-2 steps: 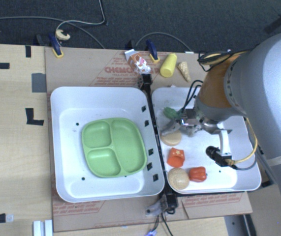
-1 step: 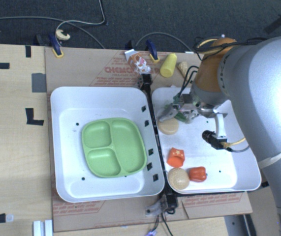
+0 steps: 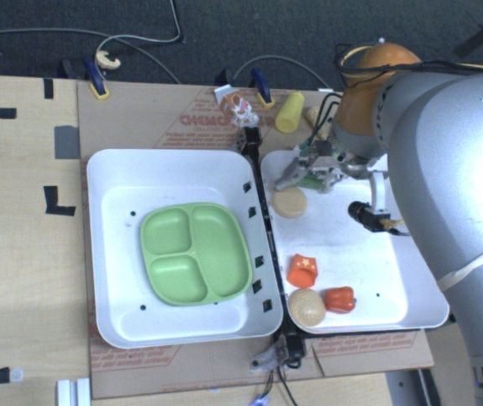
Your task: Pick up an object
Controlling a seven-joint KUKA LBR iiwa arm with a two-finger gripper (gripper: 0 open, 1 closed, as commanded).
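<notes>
My gripper (image 3: 300, 174) hangs low over the far left corner of the right bin (image 3: 385, 265), with the grey arm coming in from the right. Just in front of it a round tan disc (image 3: 289, 202) lies on the bin floor, close to the gripper's tip; I cannot tell whether they touch. Nearer the front of the same bin lie an orange block (image 3: 302, 271), a tan ball (image 3: 307, 308) and a red pepper-like piece (image 3: 339, 299). Nothing shows as held in the gripper.
The left bin (image 3: 110, 227) holds a green divided plate (image 3: 195, 253). A yellow cylinder (image 3: 289, 112) and a small wrapped item (image 3: 238, 108) lie on the cardboard behind the bins. Black clips line the wall between the bins.
</notes>
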